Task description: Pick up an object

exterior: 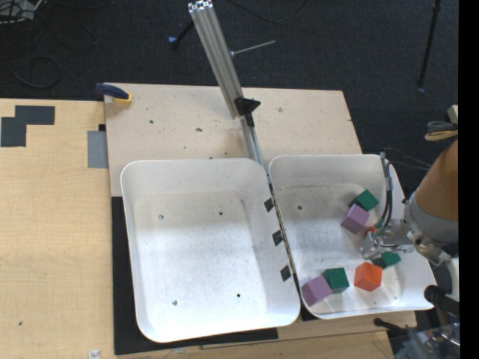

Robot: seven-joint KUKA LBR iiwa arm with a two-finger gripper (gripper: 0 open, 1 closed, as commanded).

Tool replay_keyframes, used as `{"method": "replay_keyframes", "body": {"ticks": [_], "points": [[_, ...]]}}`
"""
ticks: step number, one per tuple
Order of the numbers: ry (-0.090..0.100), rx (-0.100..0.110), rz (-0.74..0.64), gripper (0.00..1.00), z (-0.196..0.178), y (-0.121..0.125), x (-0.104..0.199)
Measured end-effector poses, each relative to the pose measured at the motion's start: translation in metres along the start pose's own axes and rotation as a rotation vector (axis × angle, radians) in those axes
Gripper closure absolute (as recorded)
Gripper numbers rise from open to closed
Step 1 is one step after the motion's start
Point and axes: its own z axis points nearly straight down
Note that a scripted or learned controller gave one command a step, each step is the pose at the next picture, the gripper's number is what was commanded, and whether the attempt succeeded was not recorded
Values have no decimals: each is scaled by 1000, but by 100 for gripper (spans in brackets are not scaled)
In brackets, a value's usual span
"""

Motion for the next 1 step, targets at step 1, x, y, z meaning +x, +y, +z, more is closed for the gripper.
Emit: {"method": "replay_keyframes", "body": {"ticks": [1], "points": [[-2,-4,-9,100,-62,-3,0]]}}
